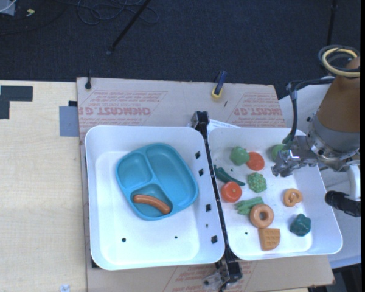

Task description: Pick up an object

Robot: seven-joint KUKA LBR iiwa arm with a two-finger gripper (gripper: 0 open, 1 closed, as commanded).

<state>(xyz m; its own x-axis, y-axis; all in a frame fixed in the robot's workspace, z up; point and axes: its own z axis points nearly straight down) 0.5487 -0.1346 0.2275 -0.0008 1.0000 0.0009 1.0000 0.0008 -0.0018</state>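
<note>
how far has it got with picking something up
Done: the gripper is low over the right bin, at its upper right, beside a green item. In hand: nothing can be seen between the jaws. Left: the grasp and lift. The toy foods, such as the large donut, waffle and tomato, lie in that bin, and a sausage lies in the blue tray.

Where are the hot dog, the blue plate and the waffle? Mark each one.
hot dog (151, 204): camera view, middle of the sausage, in the plate's front compartment.
blue plate (170, 166): camera view, bare floor of its right compartment.
waffle (269, 238): camera view, centre of its top face, right bin's front.
</note>
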